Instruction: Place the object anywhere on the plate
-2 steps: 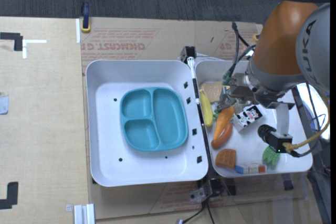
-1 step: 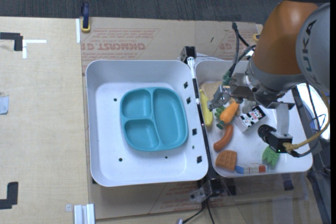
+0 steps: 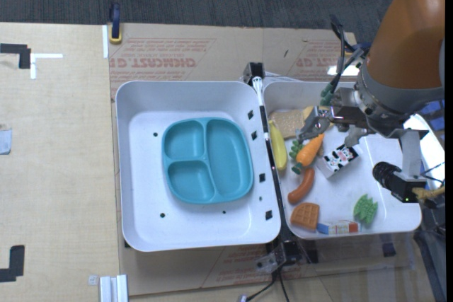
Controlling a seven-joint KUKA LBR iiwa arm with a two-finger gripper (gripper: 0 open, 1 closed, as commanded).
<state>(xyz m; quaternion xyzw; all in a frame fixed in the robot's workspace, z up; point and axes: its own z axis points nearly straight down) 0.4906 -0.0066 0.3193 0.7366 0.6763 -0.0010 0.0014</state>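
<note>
A teal plate [image 3: 207,160] with three compartments lies in the left bin [image 3: 134,173], and nothing rests on it. In the right bin [image 3: 396,216] an orange toy carrot [image 3: 310,149] with a green top lies near the divider. My gripper [image 3: 317,125] hangs over the right bin, just above and touching or nearly touching the carrot's upper end. The wrist and its orange band hide the gripper's upper part.
Around the carrot lie a yellow banana [image 3: 277,146], a sausage [image 3: 301,186], a waffle [image 3: 305,216], a black-and-white cow toy [image 3: 339,158], a green toy [image 3: 366,209], a bread slice [image 3: 289,122] and a small coloured block [image 3: 338,227].
</note>
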